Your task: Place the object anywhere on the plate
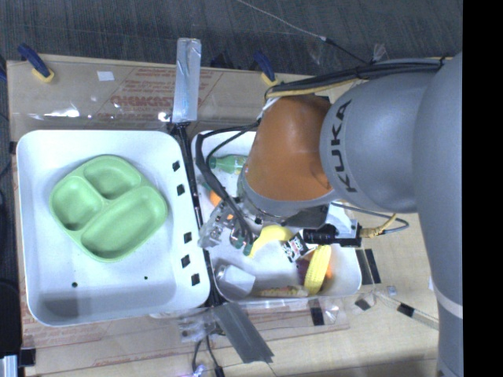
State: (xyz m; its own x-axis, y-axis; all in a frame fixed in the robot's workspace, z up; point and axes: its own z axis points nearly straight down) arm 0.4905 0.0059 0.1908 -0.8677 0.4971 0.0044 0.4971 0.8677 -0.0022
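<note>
A green divided plate (pixel 108 206) lies in the left white bin (pixel 39 289), with nothing on it. My arm reaches down into the right bin (pixel 346 285), its orange band and grey wrist covering most of that bin. The gripper (pixel 228 228) is low at the bin's left side, among the toys. Around it lie a yellow banana-like piece (pixel 271 234), a yellow corn-like piece (pixel 317 267) with a dark item beside it, a small orange piece (pixel 215 199) and a green item (pixel 228 163) at the back. Nothing can be seen held.
A raised divider with black clips (pixel 189 210) separates the two bins. A grey taped post (pixel 187 81) stands at the back between them. Black cables (pixel 206 149) loop over the right bin's back edge. Blue clamps hold the cardboard base.
</note>
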